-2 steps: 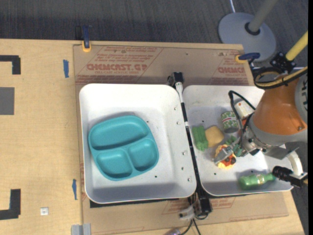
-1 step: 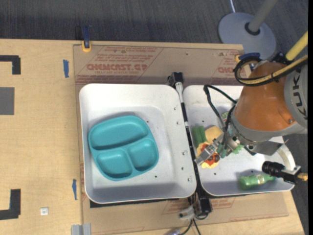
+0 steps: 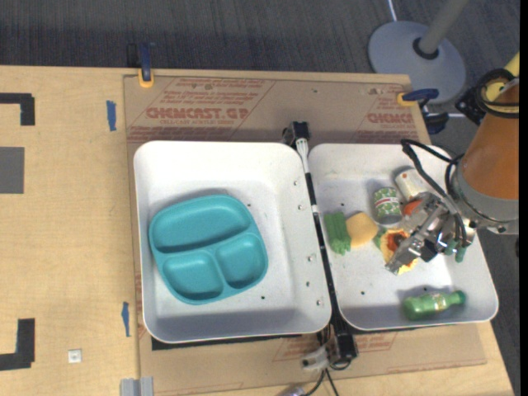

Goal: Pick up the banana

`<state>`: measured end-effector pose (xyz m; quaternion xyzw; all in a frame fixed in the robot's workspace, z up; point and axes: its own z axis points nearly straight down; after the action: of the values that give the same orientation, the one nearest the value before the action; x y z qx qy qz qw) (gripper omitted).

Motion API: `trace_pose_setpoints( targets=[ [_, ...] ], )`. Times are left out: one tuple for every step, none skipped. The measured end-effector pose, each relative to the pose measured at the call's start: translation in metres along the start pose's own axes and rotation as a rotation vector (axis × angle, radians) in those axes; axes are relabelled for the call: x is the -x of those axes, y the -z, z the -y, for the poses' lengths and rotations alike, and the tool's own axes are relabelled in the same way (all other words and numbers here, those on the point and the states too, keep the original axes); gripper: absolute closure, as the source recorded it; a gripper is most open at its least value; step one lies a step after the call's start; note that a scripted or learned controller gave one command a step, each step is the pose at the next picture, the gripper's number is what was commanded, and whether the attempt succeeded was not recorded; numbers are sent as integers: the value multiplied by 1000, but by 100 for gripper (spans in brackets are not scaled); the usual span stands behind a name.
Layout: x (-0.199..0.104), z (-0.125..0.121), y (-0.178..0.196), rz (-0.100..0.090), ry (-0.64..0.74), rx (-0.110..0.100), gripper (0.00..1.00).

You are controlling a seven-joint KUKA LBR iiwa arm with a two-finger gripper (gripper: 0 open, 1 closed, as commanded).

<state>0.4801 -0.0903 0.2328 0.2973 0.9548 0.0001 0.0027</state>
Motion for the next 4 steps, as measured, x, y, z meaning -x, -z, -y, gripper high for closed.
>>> trace_pose_setpoints(
  targets=[
    [-48, -68, -37, -6, -95, -1, 100],
    [-22, -31, -48, -6, 350, 0, 100],
    [27, 24, 139, 2, 511, 1, 100],
    [-19, -37, -11, -4, 705, 2, 100]
  ],
)
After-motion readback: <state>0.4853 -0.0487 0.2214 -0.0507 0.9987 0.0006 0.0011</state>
